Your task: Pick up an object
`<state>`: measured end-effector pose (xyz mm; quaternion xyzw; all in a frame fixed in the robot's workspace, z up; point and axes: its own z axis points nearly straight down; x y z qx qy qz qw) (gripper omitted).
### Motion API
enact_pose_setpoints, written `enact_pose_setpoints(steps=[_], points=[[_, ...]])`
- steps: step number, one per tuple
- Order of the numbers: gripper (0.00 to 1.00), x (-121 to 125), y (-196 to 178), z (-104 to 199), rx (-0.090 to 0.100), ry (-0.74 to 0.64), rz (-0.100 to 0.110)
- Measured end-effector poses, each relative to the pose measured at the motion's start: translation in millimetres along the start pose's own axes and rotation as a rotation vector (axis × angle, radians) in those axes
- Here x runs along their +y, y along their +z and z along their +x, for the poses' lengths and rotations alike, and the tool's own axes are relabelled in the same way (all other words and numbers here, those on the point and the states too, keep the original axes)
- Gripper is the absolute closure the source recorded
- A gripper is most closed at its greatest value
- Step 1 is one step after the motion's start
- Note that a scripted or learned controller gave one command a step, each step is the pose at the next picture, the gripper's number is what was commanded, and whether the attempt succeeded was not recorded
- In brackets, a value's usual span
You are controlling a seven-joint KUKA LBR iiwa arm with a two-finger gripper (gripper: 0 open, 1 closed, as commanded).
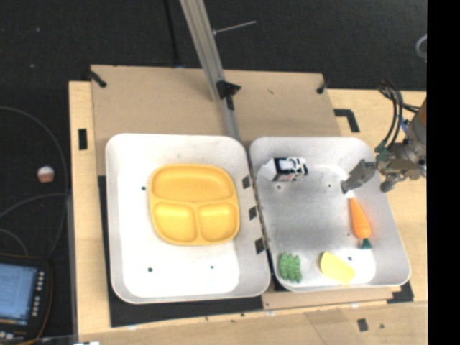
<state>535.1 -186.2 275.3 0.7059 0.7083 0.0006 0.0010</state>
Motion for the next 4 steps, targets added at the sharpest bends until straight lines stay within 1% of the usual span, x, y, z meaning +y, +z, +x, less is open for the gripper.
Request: enact_pose_setpoints(steps=[1,2,3,4], points=[[0.00,0.0,-0.1,0.0,0.000,0.001,0.000],[0.00,-3.7,58.8,6.5,0.000,0.003,0.005],[0.00,-4.6,101.8,9.5,-0.001,0.004,0.005],[0.00,-6.3,144.3,6.3,-0.001,0.005,0.005]])
